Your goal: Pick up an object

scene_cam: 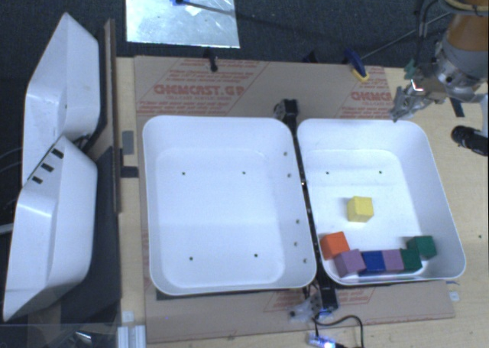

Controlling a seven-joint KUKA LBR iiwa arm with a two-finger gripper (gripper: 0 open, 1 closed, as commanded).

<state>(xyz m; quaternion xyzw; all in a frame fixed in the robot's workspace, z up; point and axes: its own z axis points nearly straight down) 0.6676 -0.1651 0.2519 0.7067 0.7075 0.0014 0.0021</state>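
Camera view: right bin holds coloured blocks.

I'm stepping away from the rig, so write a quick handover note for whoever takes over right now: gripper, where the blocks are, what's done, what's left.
Gripper: above the far right corner of the right bin, nothing visible between its fingers; open or shut can't be told.
Blocks, all in the right bin: yellow block alone mid-bin; orange block, purple block, blue block, a second purple block and green block clustered along the near wall.
Done: nothing picked yet.
Left: the whole pick; the yellow block looks easiest, standing apart.
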